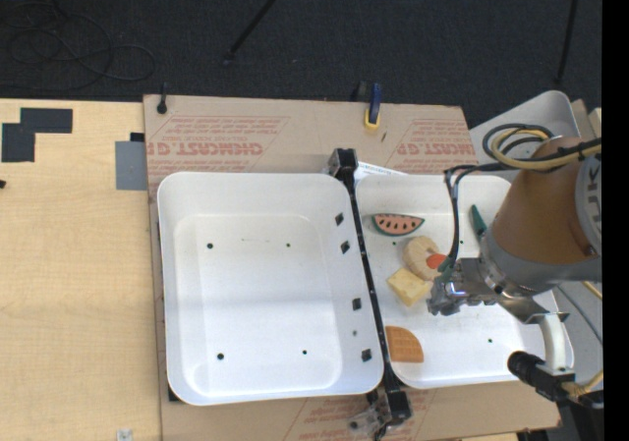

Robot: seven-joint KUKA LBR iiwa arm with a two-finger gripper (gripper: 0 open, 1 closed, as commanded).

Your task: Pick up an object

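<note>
Two bins [187, 233] — four food pieces [398, 224].

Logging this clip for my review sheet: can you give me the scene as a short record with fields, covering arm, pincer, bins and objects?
arm: reaches in from the right, over the right bin
pincer: low in the right bin, beside the yellow block
left bin: white, shallow
right bin contents: watermelon slice, tan and red piece, yellow block, orange half-round piece
held object: none visibly between the fingers
nearest objects to pincer: yellow block, tan and red piece
</note>
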